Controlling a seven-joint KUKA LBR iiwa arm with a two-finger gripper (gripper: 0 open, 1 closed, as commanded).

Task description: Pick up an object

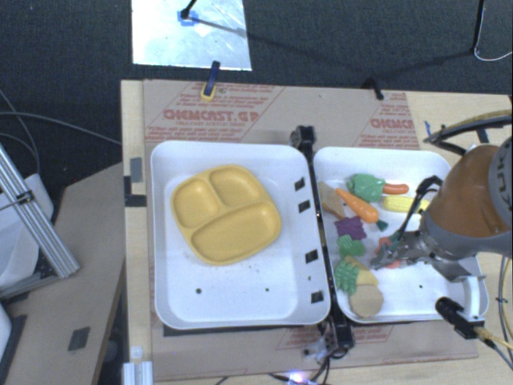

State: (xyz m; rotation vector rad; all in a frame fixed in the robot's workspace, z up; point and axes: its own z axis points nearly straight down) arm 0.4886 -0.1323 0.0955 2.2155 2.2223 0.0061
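Camera view puts my end effector [390, 255] low in the right bin [425, 307], among the toy food, close to the purple piece [350, 228] and green piece [346, 275]. I cannot tell its state. I judge I'm at the reach-and-grasp step; next I need to confirm something is actually caught, then lift straight up.

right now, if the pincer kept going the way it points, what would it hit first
The pincer points toward the view's left, low over the right bin. First in line looks like the green toy beside the purple piece, though depth is unclear.
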